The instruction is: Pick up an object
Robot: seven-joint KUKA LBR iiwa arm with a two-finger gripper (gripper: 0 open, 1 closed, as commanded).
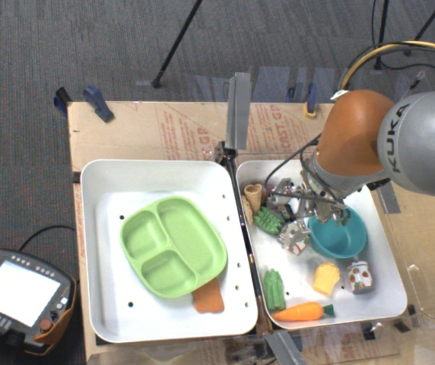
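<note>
My gripper hangs low over the upper middle of the right bin, under the orange wrist band. Directly below and around it lie a spiky green toy, a small white-and-red toy and a teal bowl. A tan cone-shaped cup stands just left of the gripper. The wrist and its cables hide what is right beneath the tool, so I see nothing held.
Toward the right bin's front lie a green pickle-like piece, a carrot, a yellow piece and a white patterned cup. The left bin holds a green divided plate with an orange piece under its front edge.
</note>
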